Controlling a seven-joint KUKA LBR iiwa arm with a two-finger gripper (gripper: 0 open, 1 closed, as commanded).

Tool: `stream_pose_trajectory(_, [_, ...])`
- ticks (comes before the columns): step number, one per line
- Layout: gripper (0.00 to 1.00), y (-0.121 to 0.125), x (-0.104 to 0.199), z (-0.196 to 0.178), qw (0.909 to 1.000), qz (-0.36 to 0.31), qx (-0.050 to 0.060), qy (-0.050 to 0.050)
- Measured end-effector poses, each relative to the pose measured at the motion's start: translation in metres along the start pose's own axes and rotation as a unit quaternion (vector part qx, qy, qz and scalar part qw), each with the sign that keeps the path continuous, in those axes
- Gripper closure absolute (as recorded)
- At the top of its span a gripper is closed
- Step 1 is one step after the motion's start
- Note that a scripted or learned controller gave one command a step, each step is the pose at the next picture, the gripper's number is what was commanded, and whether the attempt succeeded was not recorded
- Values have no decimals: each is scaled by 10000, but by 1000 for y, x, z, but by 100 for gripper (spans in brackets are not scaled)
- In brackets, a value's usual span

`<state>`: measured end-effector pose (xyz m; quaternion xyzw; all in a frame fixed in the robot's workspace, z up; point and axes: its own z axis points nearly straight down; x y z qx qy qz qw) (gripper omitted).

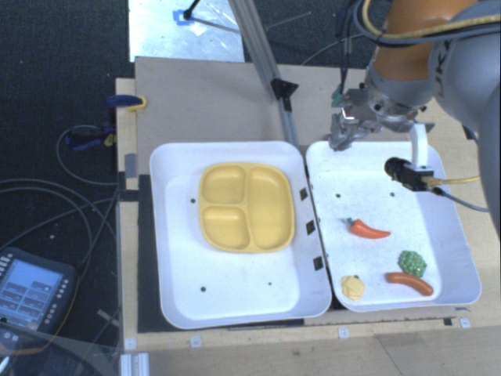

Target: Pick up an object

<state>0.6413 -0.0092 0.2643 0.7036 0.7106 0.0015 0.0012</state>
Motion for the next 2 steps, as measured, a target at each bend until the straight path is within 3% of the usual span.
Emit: stream_pose_trajectory(2, [100, 11, 97, 30, 10000, -2, 11, 4])
